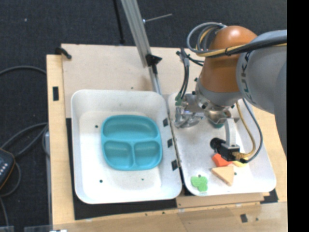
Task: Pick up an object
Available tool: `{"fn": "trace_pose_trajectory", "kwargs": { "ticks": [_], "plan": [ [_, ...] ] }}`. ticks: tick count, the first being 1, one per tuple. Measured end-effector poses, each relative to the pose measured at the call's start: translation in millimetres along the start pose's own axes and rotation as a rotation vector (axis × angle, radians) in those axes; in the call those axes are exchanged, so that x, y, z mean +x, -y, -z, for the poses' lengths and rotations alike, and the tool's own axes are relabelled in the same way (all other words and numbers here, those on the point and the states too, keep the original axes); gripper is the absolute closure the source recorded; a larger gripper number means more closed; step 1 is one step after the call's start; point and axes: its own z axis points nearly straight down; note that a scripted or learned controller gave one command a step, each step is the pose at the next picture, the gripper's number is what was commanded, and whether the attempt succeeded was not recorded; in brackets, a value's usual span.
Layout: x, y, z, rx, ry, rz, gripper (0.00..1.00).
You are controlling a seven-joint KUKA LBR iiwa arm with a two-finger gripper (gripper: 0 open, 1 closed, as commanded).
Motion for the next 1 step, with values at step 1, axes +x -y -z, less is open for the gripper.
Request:
{"fn": "trace_pose_trajectory", "kwargs": {
  "ticks": [1],
  "plan": [
    [58.9, 4.7, 2.6, 0.0, 0.0, 0.001, 1.0]
  ]
}}
